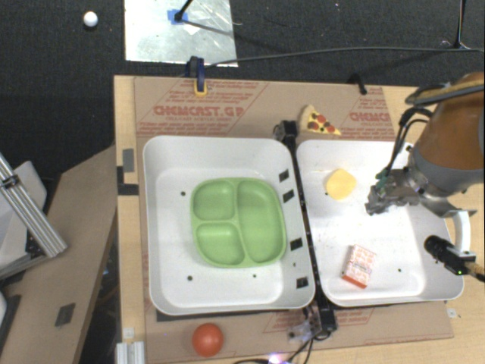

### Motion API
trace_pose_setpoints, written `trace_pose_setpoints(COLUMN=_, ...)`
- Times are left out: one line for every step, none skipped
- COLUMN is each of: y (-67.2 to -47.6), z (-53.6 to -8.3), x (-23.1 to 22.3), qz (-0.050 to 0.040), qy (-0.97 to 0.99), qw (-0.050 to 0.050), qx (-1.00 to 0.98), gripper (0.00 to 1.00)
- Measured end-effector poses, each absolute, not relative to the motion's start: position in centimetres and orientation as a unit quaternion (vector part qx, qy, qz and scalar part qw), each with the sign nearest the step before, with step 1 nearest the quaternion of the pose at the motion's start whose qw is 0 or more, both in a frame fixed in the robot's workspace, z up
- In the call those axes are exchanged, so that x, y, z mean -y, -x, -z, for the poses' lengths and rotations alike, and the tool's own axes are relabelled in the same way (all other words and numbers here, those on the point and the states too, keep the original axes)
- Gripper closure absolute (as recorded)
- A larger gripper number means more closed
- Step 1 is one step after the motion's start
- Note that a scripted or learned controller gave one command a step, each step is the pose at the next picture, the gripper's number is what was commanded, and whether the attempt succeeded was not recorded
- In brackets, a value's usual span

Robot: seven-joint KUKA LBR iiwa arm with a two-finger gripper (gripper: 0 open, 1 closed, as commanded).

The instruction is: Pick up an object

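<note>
- Reaching in from the right of the camera view, the grey arm (455, 146) with its orange band hangs over the right bin (394, 283).
- The gripper (379, 202) sits low over that bin's upper middle, just right of a yellow round object (340, 183), and appears apart from it.
- Whether the gripper is spread or pressed together cannot be told at this angle; nothing is seen pinched in it.
- A small orange-and-white box (359, 265) lies flat on the right bin's floor, nearer the front edge, well apart from the gripper.
- The left bin (163, 279) holds a green divided tray (238, 221) with three compartments, resting near its centre.
- A toy pizza slice (320, 121) lies on the brown board (250, 105) just behind the right bin's rear left corner.
- A red-orange ball (207, 339) rests on the board in front of the left bin.
- A blue-and-yellow clamp (197, 74) grips the board's rear edge, below a silvery sheet (178, 17).
- A small white ball (91, 19) lies on the dark floor at upper left.
</note>
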State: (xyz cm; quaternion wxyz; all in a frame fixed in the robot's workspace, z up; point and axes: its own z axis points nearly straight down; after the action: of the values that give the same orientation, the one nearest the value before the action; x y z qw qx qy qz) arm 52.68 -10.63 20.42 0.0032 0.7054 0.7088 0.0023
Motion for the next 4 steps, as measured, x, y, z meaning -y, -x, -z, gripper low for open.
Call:
trace_pose_setpoints(y=-52.8, z=-20.3, x=10.6, qz=-0.0007, qy=-0.706, qw=0.001, qx=-0.708, gripper=1.00)
trace_pose_setpoints(y=-53.7, z=-21.0, x=5.1, qz=-0.0015, qy=-0.703, qw=0.000, qx=-0.711, gripper=1.00)
trace_pose_setpoints(y=-53.7, z=-20.3, x=-0.3, qz=-0.0010, qy=-0.704, qw=-0.001, qx=-0.711, gripper=1.00)
trace_pose_setpoints(y=-53.7, z=-21.6, x=-5.0, qz=-0.0015, qy=-0.703, qw=0.000, qx=-0.711, gripper=1.00)
